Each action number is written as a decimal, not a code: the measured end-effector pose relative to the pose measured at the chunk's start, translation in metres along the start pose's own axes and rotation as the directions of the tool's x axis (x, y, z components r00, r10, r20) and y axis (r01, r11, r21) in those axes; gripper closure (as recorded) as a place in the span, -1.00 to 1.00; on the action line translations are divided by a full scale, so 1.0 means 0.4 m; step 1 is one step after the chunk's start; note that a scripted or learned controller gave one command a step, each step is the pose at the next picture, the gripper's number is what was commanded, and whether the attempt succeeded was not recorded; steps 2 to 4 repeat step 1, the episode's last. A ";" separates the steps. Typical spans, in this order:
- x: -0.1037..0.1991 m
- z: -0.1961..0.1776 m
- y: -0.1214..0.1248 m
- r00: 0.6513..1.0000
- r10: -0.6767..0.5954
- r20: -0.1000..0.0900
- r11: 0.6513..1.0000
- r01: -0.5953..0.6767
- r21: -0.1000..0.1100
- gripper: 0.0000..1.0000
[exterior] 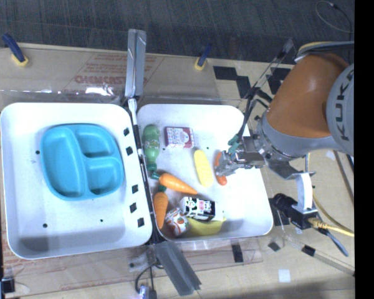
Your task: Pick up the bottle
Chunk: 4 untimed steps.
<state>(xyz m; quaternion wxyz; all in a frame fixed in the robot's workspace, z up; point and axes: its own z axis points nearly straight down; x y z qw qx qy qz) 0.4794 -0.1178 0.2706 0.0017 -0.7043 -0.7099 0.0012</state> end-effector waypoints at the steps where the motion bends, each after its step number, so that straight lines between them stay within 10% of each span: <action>1: 0.191 0.202 0.073 0.997 -0.083 0.001 0.997 0.083 0.002 -1.00; 4: 0.191 0.202 0.073 0.997 -0.083 0.001 0.997 0.083 0.002 -1.00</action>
